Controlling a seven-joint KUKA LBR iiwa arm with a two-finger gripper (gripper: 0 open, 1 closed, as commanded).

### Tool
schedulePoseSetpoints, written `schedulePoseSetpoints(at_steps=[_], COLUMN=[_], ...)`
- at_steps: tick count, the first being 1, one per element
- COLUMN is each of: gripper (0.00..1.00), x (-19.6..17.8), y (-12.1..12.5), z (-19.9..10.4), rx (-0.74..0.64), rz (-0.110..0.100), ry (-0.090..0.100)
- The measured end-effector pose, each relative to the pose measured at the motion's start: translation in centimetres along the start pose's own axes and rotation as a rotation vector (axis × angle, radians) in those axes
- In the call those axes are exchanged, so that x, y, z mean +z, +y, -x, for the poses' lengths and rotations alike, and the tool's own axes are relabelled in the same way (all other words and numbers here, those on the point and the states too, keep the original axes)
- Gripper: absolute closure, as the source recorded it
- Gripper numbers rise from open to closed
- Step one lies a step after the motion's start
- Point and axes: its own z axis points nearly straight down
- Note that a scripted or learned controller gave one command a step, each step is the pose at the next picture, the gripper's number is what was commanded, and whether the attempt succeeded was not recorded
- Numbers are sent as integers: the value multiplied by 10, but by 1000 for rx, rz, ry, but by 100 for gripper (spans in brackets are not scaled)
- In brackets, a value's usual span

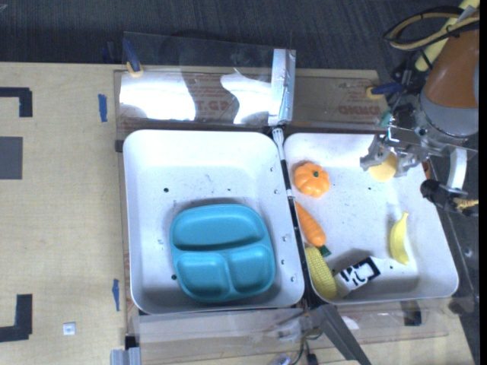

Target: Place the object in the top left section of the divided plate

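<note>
A blue divided plate lies in the left bin, with one wide section at the back and two smaller ones at the front. My gripper hangs over the back of the right bin, far to the right of the plate. A small pale yellow object sits right under the gripper, partly hidden by it. I cannot tell whether it is held or lying on the bin floor.
The right bin also holds an orange pumpkin, a carrot, a corn cob, a banana and a black-and-white block. A raised divider separates the two bins.
</note>
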Motion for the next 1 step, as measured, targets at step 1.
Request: schedulePoseSetpoints(at_steps=[1], gripper=[100], x=[43], y=[-74], z=[-36], rx=[-144], rz=[-9], ry=[3])
